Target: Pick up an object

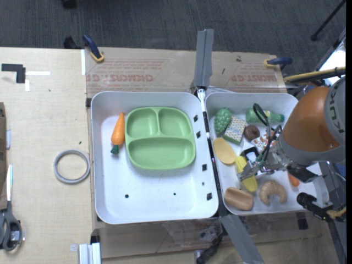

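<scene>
- Two white bins sit side by side on the bench, and all the action is in the right bin [291, 100], where the arm [311, 128] reaches in from the right with its orange band over the far corner.
- Down low in that bin, the gripper [254, 169] hangs right over the yellow corn cob [245, 179], close enough that it looks to be touching or nearly so.
- Whether the tool is clenched or released, I cannot tell from here; the dark hardware blurs together, and nothing is plainly held by it.
- Crowded spot, this: a pale yellow lemon-shaped piece [224, 150] lies just beside the cob on the left, a croissant [273, 192] sits near on the right, and a brown bread roll [238, 199] is just below.
- To do this step well, my judgement is the tool should come straight down and centred across the cob's narrow width, not along its length.
- Neighbours are the risk: a skewed descent could nudge the croissant or pinch two toys at once.
- Lifting slowly and vertically should show quickly if the cob is truly caught.
- Over in the left bin [104, 164], the green divided plate [160, 137] and the toy carrot [117, 132] lie well apart from all this.
</scene>
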